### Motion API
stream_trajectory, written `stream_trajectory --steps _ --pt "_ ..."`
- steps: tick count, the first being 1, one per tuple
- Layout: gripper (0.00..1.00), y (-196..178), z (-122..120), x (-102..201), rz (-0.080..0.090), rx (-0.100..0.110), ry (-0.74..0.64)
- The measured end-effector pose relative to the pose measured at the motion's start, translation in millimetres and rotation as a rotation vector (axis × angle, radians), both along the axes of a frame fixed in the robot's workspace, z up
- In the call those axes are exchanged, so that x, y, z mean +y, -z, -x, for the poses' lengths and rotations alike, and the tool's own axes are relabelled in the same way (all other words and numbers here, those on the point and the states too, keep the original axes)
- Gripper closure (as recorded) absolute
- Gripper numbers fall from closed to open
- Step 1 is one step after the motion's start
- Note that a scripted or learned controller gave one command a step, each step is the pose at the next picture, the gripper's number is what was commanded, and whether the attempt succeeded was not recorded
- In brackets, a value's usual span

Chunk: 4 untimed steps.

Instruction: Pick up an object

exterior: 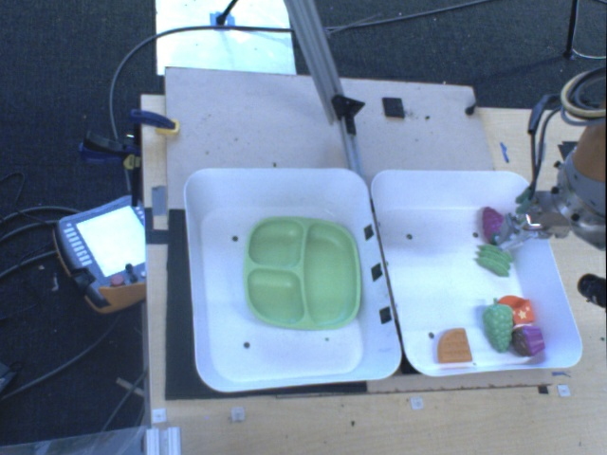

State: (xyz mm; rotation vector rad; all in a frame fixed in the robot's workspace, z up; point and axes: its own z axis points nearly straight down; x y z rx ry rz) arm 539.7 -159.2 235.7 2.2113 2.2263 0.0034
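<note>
2 white bins (285, 183), a pale green tray (303, 273), purple, green, red & orange toy foods (503, 325) are seen.

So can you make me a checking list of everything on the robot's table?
Surface: bench bearing two white bins, left bin and right bin.
Job's things: purple toy, green toy, grapes, red toy, purple piece, orange block, all in the right bin.
Clutter: green divided tray in the left bin.
Grippers: hand between the purple and green toys.
Cables: black cable.
Surroundings: handheld screen, clamps.
</note>
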Motion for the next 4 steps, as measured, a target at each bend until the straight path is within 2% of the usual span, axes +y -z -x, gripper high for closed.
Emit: stream_trajectory --steps 2,4 --pt "1.0 14 -10 96 -0.002 0.003 -0.003" --pt "1.0 -3 -29 193 -0.003 0.001 -0.003"
